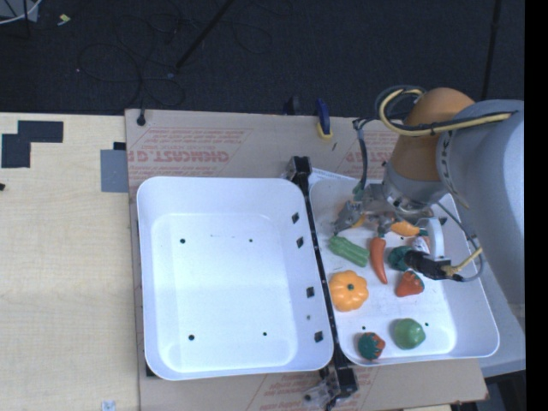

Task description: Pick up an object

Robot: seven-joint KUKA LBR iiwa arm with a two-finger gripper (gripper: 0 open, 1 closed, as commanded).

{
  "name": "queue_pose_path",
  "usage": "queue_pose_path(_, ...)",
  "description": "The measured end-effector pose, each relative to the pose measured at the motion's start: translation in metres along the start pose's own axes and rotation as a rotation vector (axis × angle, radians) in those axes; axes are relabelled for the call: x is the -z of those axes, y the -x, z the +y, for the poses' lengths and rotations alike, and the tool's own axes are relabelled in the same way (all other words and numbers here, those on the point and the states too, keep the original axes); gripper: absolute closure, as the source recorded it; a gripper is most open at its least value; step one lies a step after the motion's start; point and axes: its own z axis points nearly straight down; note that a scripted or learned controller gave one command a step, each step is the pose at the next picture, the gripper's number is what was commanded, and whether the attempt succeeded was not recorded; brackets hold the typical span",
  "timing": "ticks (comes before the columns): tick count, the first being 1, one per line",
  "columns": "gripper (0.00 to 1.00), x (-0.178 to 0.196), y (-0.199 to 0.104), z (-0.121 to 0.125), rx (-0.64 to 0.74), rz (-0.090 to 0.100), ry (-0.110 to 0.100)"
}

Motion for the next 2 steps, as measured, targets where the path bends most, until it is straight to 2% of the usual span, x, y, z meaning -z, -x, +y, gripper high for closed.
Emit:
queue_pose_path(1, 1.0, 0.009, 0.004, -0.003, -0.003, -0.001, -0.01)
queue_pose_path(2, 1.0, -0.001, -0.033, -0.051, -0.007, -0.002, -0.003)
